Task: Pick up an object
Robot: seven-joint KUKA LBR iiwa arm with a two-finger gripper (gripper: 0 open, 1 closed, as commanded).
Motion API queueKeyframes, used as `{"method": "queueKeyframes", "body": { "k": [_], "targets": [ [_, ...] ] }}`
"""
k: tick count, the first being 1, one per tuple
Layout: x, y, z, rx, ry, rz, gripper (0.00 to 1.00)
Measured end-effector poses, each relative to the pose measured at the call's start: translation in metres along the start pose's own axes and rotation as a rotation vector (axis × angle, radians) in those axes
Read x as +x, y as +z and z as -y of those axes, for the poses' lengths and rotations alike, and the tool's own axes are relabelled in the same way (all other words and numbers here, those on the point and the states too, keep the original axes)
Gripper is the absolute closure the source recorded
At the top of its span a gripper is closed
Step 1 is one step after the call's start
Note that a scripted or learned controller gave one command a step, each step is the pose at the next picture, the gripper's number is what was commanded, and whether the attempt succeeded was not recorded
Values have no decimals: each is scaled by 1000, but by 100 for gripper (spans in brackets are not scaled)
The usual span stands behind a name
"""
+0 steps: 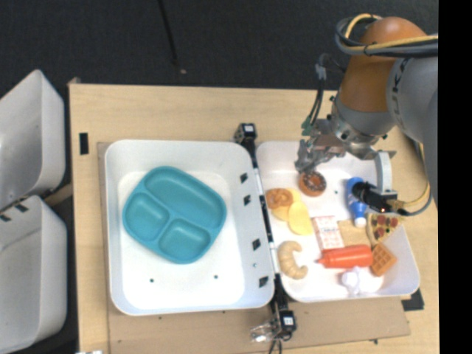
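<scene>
Orange band [372, 68] of the arm topmost and nearest the lens, up and to the right of the chocolate doughnut [312, 183].

Doughnut lying flat near the far end of the right bin [280, 157]. Likely the thing being gone for, judging by what hangs over it. Round, so no long axis to line up with. Any approach angle about as good as another.

Pincer [310, 169] straight above the doughnut's far rim, touching or very nearly so. Cannot tell from this slant whether released, clenched or grasping. Coming move probably a short straight drop, hardly any sideways shift, doughnut a shade nearer the view's lower edge than the tip.

Outward from the doughnut:
- glazed bun [279, 198] just beside, down and left
- yellow wedge [299, 218] below that, touching the bun
- small packet [325, 231] below the doughnut, print on it too small to read
- blue bottle [357, 198] to the right, close by, no label legible
- pizza slice [381, 226] and waffle [382, 259] further down and right
- red sausage [345, 257] well below
- croissant [293, 260] down and left, by the bin's edge
- teal plate [173, 214] well apart to the left, in the left bin [118, 271]

No brand or readable writing anywhere on the bench [184, 109].
</scene>
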State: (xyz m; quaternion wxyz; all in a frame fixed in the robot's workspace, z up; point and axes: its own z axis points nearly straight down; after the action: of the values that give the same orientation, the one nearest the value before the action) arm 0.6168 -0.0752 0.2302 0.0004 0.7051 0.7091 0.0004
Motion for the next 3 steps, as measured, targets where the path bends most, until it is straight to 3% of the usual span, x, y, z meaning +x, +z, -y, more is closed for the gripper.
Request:
{"method": "queueKeyframes", "body": {
  "k": [1,3],
  "targets": [
    [24,-21,-11,-2,2,0,100],
    [9,-11,-16,-1,4,3,100]
  ]
}}
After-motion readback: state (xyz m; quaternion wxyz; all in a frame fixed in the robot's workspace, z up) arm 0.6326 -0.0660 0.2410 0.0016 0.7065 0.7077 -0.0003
